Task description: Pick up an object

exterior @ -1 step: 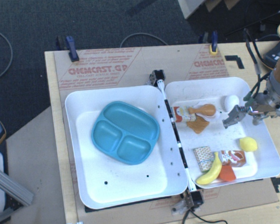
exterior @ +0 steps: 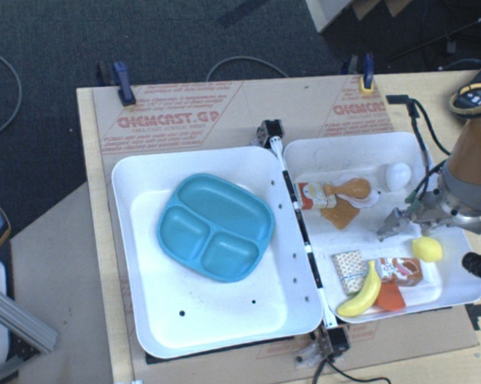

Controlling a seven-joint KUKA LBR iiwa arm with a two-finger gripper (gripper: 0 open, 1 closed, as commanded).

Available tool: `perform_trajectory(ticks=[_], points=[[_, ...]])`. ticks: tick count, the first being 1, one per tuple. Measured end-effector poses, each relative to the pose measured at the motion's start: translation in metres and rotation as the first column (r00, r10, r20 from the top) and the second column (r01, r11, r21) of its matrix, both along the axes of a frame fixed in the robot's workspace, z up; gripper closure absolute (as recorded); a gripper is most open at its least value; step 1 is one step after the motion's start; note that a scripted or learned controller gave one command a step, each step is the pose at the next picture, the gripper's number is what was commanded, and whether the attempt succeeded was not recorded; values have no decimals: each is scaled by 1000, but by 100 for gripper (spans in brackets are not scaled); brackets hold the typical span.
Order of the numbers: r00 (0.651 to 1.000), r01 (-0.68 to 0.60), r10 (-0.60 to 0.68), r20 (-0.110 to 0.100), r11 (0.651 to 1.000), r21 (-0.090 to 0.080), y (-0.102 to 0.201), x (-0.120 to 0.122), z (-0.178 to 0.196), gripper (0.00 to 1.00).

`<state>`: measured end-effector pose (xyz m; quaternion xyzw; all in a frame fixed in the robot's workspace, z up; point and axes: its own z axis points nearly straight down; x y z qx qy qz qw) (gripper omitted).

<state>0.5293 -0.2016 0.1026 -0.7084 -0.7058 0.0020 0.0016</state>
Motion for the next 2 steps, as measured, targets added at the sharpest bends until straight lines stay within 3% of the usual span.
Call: perform_trajectory(ticks=[1,2], points=[[1000,-3,3,2,1000,3,-11,-27,-19,0],[1000,-2,2,6,1000,0,-11,-26,-8,100]])
